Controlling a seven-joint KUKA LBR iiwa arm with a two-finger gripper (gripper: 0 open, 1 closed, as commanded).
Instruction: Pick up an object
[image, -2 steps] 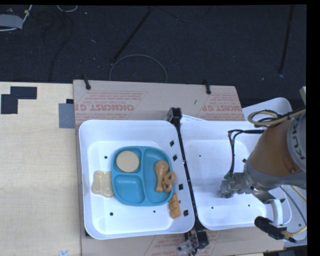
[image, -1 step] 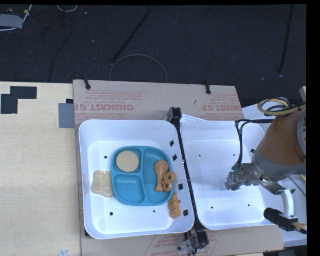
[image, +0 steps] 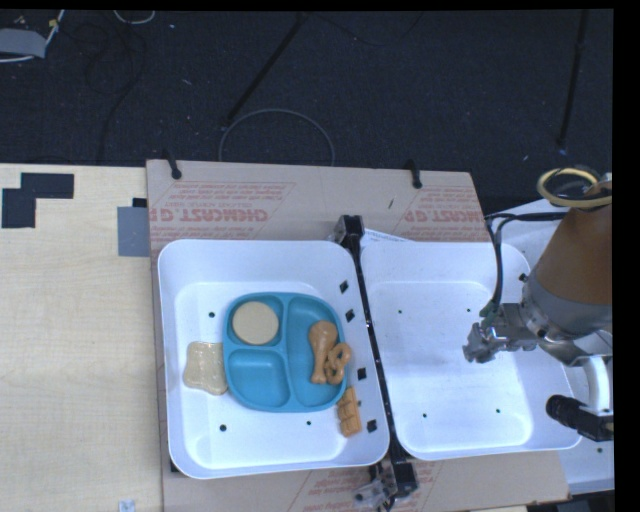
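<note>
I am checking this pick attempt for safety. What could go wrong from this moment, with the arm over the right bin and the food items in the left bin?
1. The gripper is over the right bin, but the blue plate and food lie in the left bin; closing here would likely grab nothing.
2. Crossing over, it might hit the divider between the bins.
3. The pretzel and round cookie lie on the plate, so a grab could tip or drag it.

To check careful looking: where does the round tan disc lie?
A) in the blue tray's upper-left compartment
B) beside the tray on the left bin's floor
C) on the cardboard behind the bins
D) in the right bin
A: the round tan disc sits inside the blue tray, in its upper-left compartment.
</note>
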